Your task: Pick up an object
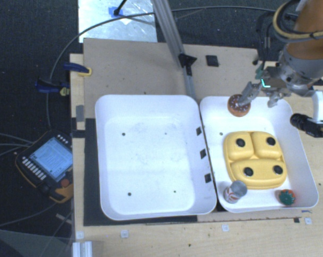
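My gripper (260, 99) hangs over the far edge of the right bin (300, 143), and its two fingers stand apart, open. A small round brown object (238, 105) lies at the bin's far rim, just left of the left fingertip (248, 98) and touching or nearly touching it, not between the fingers. Closer to the front, a large yellow moulded block (255, 159) with four dark dots lies in the middle of the same bin. A small grey and red can (235, 191) sits at the front left corner, and a green and orange ball (287, 197) at the front right.
The left bin (108, 143) stands beside the right one, with their rims meeting at the middle. A slanted metal pole (169, 25) ends at a black clamp (186, 61) behind the bins. A teach pendant (46, 162) lies off the bench at the left.
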`<state>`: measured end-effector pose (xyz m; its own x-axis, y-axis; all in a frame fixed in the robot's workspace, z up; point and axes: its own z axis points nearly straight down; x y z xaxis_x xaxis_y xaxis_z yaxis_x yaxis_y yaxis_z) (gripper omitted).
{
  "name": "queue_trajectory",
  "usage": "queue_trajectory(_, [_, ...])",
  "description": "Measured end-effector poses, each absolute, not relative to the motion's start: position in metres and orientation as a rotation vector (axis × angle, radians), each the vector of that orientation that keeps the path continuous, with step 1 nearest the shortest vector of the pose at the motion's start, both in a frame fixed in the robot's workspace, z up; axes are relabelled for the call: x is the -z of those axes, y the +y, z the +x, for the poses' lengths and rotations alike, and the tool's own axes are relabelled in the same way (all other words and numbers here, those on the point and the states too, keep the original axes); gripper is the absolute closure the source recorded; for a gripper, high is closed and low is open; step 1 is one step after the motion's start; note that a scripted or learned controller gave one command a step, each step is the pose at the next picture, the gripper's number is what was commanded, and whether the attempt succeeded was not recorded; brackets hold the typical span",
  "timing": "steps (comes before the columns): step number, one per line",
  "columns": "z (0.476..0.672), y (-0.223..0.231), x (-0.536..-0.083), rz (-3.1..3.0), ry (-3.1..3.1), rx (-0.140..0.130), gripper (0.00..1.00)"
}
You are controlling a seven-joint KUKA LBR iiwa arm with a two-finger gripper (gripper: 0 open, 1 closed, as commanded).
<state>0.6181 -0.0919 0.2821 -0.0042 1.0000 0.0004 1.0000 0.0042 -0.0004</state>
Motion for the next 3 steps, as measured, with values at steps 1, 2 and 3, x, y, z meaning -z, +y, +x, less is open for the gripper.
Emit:
queue_trajectory(1, [0.619,-0.092,-0.283,-2.217,-2.227,0.003,0.00])
queue_trajectory(2, [0.629,-0.090,-0.230,-2.217,-2.225,-0.002,0.00])
queue_trajectory(3, [0.624,-0.087,-0.187,-2.219,-2.223,-0.001,0.00])
